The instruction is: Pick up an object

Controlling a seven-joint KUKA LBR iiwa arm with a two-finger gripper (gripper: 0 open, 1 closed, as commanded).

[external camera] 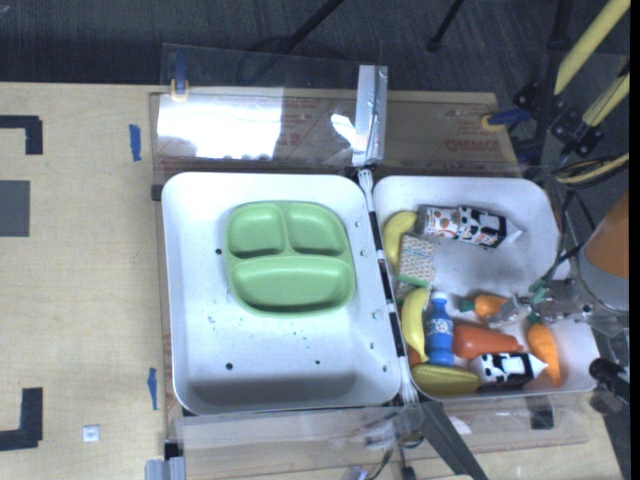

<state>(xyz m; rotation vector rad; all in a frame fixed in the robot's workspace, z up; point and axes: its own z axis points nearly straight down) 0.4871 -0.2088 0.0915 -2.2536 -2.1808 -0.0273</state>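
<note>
Two bins (190, 268): one green tray (290, 256), three bananas (412, 320), two cow-print bottles (462, 226).

Arm (610, 268) at right edge, orange band showing, wrist low

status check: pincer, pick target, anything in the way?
Pincer low in right bin, state unclear. Nothing visibly held. Toys crowd it: orange carrot, blue bottle.

One camera looks down aslant on both bins (190, 268).
</note>
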